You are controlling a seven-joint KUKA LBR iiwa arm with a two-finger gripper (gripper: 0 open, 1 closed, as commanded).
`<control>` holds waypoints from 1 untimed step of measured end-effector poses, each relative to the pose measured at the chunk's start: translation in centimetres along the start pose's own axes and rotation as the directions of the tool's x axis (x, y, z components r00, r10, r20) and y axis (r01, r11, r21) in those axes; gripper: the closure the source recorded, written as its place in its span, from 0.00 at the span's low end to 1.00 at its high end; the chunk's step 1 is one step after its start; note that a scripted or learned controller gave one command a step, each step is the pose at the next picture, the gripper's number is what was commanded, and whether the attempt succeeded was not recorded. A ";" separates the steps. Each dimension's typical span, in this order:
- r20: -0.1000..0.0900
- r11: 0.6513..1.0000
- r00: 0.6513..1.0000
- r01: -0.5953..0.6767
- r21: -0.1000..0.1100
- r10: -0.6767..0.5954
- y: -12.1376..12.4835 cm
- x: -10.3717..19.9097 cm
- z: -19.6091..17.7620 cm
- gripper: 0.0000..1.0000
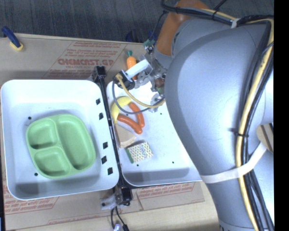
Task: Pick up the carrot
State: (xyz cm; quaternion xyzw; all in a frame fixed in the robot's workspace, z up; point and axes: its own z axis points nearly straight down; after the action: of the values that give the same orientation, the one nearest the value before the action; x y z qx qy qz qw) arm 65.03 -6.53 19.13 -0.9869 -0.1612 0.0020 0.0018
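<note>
The carrot [130, 61], small and orange with a green top, shows at the far rim of the right bin [178, 165], just beyond the bin's back-left corner. My gripper [153, 85] hangs over the far part of that bin, close to the right of the carrot and a little nearer. The big grey arm covers most of it. From this angle I cannot tell whether the carrot touches the gripper or rests on the rim.
In the right bin lie a yellow banana-like piece [115, 110], two orange-red sausage shapes [130, 124], a tan wedge [126, 140] and a patterned sponge [139, 151]. The left bin [14, 95] holds a green divided plate [61, 145].
</note>
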 end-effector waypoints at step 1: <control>-0.007 1.000 1.000 0.011 -0.006 -0.011 2.3 -2.2 9.5 0.00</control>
State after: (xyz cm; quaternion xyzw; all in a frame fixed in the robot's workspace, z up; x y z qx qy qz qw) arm 63.62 -9.40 9.59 -0.9860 -0.1666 -0.0022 -0.0006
